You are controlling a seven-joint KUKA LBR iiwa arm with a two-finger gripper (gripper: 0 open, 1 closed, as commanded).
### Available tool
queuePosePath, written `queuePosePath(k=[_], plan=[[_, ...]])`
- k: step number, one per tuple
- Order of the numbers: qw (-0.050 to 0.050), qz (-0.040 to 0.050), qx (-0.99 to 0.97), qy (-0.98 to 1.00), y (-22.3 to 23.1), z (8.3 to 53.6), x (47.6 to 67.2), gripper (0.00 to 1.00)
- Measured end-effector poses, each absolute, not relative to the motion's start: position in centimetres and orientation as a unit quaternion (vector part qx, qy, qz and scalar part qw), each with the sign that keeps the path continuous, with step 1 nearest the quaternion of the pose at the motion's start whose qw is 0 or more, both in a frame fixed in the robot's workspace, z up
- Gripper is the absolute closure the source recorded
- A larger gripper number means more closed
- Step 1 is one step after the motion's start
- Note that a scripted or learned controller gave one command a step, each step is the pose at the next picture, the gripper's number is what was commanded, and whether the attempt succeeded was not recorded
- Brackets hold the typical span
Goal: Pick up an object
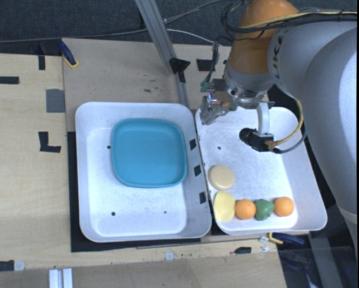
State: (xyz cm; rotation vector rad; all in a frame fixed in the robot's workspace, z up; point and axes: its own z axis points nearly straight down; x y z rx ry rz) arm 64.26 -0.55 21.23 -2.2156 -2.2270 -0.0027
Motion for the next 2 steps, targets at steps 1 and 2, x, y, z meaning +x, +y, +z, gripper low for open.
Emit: queuePosePath(k=[1, 2], plan=[[0.0, -0.0001, -0.706, -0.709, 3.8, 21.4, 63.8, 1.0], [0.001, 0.0001, -0.705, -0.709, 8.9, 21.0, 62.6, 1.0]])
